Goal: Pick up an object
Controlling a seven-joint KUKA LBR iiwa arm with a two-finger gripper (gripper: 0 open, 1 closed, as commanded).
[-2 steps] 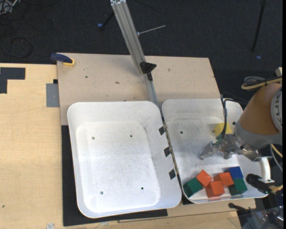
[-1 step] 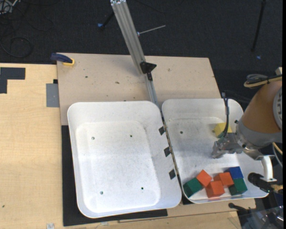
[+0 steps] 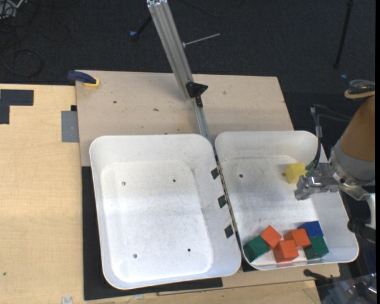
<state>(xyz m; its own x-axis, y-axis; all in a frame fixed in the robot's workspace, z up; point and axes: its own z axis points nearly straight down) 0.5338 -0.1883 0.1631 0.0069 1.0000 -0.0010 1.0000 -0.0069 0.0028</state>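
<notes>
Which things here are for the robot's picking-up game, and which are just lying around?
For the job: gripper; yellow block beside it; orange blocks, green blocks and blue block in the right bin.

Lying about: left bin; metal rail; clamp.

Robotics lab: bench [image 3: 177, 103], twin white bins [image 3: 107, 163].

From my remote seat I see a dark carpeted floor [image 3: 63, 37] behind the table [image 3: 145, 103], with black cables [image 3: 12, 56] looped across it at upper left. A slanted aluminium rail [image 3: 174, 49] rises from the table's back edge. To the left lies a pale wooden panel [image 3: 31, 195] bearing black patches [image 3: 9, 103] (flat, angular shapes). A blue-and-yellow clamp [image 3: 83, 78] sits at the table's corner.
</notes>
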